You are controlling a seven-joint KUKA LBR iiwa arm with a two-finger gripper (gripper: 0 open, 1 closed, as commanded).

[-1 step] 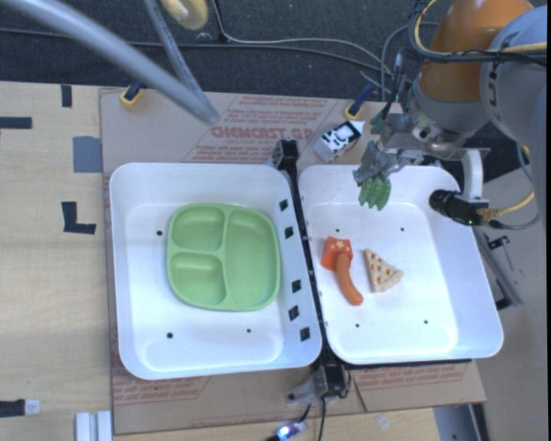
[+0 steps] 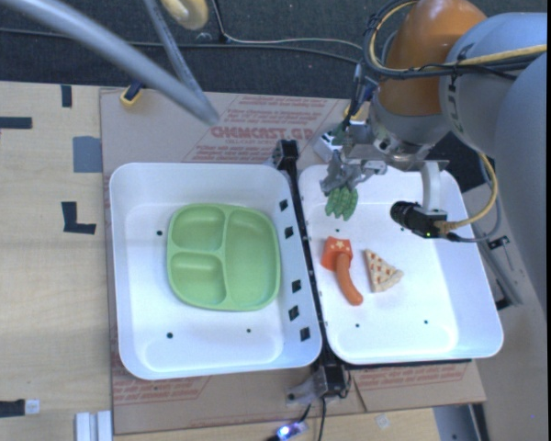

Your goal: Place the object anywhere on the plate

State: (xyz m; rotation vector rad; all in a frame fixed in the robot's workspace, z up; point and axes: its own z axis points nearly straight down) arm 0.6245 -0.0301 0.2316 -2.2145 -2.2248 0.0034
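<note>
Gripper [image 2: 342, 184]: closed on green toy [image 2: 342, 202], over right bin [image 2: 459, 329], 11 o'clock corner.
Plate [image 2: 224, 254]: left bin [image 2: 133, 274] centre.
Carrot [image 2: 342, 266], pizza slice [image 2: 382, 271]: right bin centre.

Light green plate [image 2: 224, 256], white bins [image 2: 136, 246], orange carrot [image 2: 343, 270], dark green vegetable [image 2: 342, 202]

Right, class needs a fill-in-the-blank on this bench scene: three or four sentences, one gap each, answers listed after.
1. The green plate lies in the ____ bin.
2. The plate has ____ compartments.
3. The pizza slice lies in the right bin beside the ____.
4. The gripper hangs over the ____ bin, a green leafy piece at its tip.

Answers: left; three; carrot; right
</note>
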